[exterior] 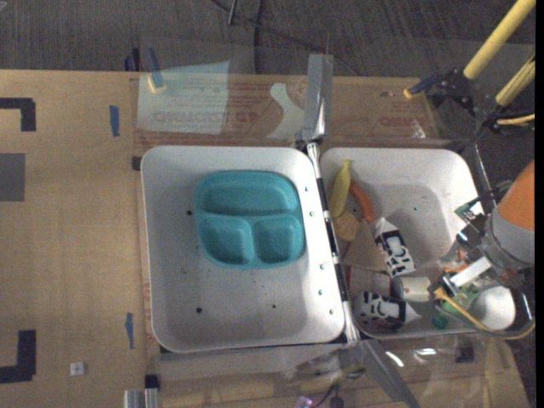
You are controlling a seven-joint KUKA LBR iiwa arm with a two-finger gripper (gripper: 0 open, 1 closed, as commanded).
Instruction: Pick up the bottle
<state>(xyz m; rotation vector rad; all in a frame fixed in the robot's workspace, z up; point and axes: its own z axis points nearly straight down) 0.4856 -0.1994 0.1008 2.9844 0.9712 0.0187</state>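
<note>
Two white bins sit side by side. The left bin (161, 253) holds a teal divided tray (248, 218). In the right bin (425, 177), the black-and-white bottle (394, 250) lies near the middle, below a banana (341, 187). The gripper (463, 280) hangs over that bin's lower right corner, just beside the bottle; whether it is clenched or released, I cannot tell.

Teal tray (249, 218) (divided), left bin (170, 296), perhaps banana (340, 189), right bin (425, 164)

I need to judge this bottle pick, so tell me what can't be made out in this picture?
1. Camera view: the gripper low in the right white bin is blurred among wrist parts; what it touches is unclear.
2. The white rounded object beneath the grey arm is partly covered by it; whether it is the bottle cannot be told.
3. The two black-and-white patterned items are too small and blurred to identify.
</note>
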